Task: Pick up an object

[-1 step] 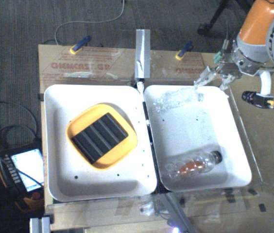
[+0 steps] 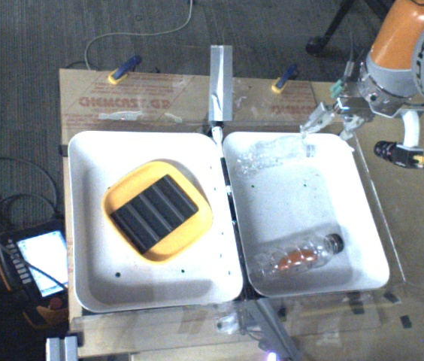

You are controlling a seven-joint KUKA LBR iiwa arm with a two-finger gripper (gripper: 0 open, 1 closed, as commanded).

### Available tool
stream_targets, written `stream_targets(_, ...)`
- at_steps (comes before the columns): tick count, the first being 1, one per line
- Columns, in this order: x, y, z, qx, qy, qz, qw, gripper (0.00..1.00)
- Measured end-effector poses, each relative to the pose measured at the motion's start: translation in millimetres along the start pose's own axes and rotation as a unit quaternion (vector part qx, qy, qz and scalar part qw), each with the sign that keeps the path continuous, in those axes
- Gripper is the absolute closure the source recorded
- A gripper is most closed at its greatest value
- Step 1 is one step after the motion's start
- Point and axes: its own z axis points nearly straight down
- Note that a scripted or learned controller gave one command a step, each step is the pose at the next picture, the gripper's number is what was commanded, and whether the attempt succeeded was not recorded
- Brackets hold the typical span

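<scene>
Gripper: the two-finger gripper (image 2: 331, 116) hangs at the upper right of the frame, over the right white bin's (image 2: 362, 201) far corner; fingers spread, nothing between them.
Bottle: clear plastic bottle with dark cap (image 2: 300, 256), lying flat, lower right.
Handling: probably light, slippery, squashy; grasp mid-body, across its width.
Alternative: yellow-rimmed black ridged block (image 2: 158, 210), left bin, likely too wide.

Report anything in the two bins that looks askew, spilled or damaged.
Nothing looks spilled or damaged. The yellow and black tray sits skewed in the left bin, and a clear plastic bottle lies on its side in the right bin.
</scene>
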Motion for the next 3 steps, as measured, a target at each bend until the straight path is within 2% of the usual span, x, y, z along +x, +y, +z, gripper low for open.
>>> stream_targets(1,57,-43,102,0.001,0.0,-0.005,1.0,0.0)
stream_targets(2,13,-111,25,0.0,-0.001,-0.03,0.9996,0.0)
stream_targets(3,-16,-183,37,0.0,0.0,-0.021,0.9998,0.0)
